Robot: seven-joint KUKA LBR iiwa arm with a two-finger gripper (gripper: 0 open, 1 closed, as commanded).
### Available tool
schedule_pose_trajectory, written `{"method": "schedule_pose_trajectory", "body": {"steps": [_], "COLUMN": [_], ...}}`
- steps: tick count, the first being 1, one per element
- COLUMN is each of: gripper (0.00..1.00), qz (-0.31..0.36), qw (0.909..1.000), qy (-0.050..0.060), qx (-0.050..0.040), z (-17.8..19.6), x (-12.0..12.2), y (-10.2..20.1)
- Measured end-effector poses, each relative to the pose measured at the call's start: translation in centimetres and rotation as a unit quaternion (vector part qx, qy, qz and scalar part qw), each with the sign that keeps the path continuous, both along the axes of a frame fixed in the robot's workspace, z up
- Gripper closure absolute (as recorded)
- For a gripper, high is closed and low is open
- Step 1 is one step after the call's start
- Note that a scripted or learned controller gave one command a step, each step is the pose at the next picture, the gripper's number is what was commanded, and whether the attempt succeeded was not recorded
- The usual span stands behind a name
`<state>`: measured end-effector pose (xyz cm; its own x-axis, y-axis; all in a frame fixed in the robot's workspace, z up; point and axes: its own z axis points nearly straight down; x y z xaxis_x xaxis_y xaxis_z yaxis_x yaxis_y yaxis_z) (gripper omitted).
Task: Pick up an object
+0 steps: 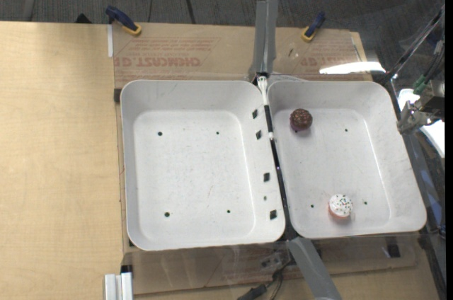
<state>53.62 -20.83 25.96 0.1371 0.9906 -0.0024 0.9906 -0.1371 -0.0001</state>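
Two small objects lie in the right bin [382,150]. A dark brown, bumpy ball [301,119] rests near the bin's back left corner, close to the divider. A white round piece with dark speckles and a pinkish underside [340,206] sits near the front wall, a little right of the middle. The two are well apart, and nothing touches either one.
The left bin [141,171] adjoins the right one along a grey strip [266,44]. Both stand on cardboard [184,54] held by two clamps [123,19] [312,25]. A wooden tabletop [56,150] spreads to the left. Metal and cable clutter [421,104] crowds the right edge.
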Motion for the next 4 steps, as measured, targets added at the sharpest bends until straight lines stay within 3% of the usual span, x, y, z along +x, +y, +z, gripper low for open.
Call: {"method": "schedule_pose_trajectory", "body": {"steps": [1, 2, 3, 4], "gripper": [0.0, 0.0, 0.0, 0.0], "qz": [0.0, -0.045, -0.108, -0.098], "qw": [1.0, 0.999, 0.9942, 0.9952], "qy": [0.0, 0.002, 0.001, 0.0], "qx": [0.0001, 0.0018, 0.0003, 0.0014], "z": [0.0, -15.2, -14.6, -16.8], "x": [0.0, -6.0, 3.0, -4.1], "y": [0.1, 4.0, 3.8, 8.2]}}
